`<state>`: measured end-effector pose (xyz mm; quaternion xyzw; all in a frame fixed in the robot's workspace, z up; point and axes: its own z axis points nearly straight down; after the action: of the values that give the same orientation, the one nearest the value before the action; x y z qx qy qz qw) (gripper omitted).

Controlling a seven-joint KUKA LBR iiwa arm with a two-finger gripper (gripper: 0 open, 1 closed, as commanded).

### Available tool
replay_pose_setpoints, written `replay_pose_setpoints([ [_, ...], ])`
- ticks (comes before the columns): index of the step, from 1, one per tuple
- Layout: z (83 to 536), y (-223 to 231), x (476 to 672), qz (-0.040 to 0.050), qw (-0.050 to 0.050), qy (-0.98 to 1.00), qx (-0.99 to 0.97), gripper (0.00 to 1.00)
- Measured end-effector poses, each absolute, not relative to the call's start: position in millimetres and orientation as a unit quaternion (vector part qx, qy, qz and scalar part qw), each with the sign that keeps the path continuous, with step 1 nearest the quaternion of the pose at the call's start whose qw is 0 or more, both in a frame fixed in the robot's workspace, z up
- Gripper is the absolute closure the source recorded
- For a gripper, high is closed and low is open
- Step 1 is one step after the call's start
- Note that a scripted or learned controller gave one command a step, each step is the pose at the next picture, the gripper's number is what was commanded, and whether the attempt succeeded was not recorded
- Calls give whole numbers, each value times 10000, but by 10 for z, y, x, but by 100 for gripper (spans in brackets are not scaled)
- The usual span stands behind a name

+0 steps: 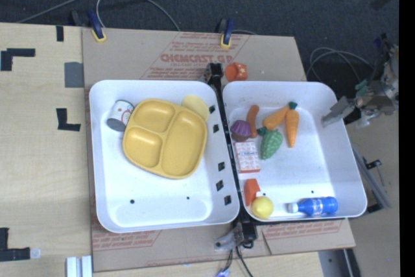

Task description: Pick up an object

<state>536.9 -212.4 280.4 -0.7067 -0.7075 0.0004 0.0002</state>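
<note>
My fingers (332, 115) hang just beyond the right bin's (337, 159) right rim, level with the carrots (286, 121); whether open or closed, I cannot tell.

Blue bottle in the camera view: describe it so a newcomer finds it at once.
Start at the right white bin and go to its near edge. The blue bottle lies on its side in the near right corner, white cap toward the yellow ball. It is the only blue item there.
</note>
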Motion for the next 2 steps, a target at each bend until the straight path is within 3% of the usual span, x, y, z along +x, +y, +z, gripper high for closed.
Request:
replay_pose_setpoints([
  [1, 1397, -2167, 6147, 16, 30, -7077, -7065, 0],
  [2, 1029, -1740, 6404, -52, -69, -7078, -7063, 0],
])
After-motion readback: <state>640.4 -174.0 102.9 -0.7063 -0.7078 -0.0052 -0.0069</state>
